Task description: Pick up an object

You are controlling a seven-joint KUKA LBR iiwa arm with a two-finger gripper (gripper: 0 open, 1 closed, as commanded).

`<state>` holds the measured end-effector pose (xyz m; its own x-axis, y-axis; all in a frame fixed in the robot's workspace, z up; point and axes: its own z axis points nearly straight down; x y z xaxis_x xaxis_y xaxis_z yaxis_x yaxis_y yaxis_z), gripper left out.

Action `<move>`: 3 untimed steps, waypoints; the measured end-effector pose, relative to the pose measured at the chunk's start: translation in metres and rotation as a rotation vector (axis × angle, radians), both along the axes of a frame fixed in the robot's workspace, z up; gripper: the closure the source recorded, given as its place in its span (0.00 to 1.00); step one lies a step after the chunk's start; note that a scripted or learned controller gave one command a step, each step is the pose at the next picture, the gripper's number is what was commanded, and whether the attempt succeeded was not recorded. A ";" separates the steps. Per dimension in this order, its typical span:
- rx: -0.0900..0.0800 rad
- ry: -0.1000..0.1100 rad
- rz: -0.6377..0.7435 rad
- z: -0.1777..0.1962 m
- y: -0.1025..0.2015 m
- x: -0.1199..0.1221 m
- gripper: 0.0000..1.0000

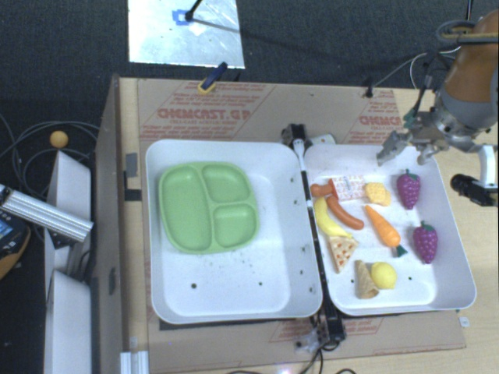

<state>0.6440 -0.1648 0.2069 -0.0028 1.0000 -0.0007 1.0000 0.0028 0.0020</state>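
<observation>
- Your grey two-finger gripper (407, 151) hangs over the right shallow white bin's (456, 275) far edge, fingers spread, holding nothing.
- The purple plastic grape bunch (408, 189) lies just beneath it.

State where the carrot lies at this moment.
The carrot lies in the right bin, mid-bin, between the sausage on the view's left and the lower grape bunch on its right.

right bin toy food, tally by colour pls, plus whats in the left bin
Right bin:
purple: 2, grape bunch, second grape bunch
yellow: 3, banana, lemon, corn
orange or red: 2, carrot, sausage
mixed or tan: 3, pizza slice, white-and-red piece, tan piece
Left bin:
green: 1, divided plate
Total: 11
</observation>
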 end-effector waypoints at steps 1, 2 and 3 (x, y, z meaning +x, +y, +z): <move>0.005 -0.003 0.003 -0.109 -0.008 -0.003 0.00; 0.002 -0.007 0.005 -0.097 -0.009 -0.002 1.00; 0.001 -0.007 0.005 -0.097 -0.009 -0.002 0.00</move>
